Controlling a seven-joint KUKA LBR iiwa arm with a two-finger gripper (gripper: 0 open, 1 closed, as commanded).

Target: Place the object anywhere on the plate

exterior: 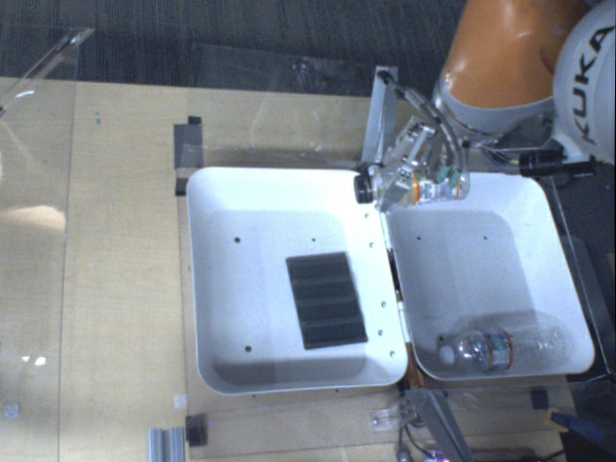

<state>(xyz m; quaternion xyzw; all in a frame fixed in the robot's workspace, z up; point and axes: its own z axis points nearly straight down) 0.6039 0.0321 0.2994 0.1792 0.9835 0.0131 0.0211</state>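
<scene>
1. One pincer (pixel 416 183) is mine. It hangs over the far edge of the bins, at about one o'clock in the picture. I cannot tell what it is doing up there, or if it has anything.
2. Below it sits the right bin (pixel 539 258). The clear bottle (pixel 496 346) lies on its side there, down at five o'clock, well apart from me.
3. Over at nine o'clock from the bottle is the left bin (pixel 241 287). The dark plate (pixel 327 300) lies flat in its middle.
4. I think no part of the job is done yet. I must grab the bottle, carry it over, and set it on the plate.
</scene>
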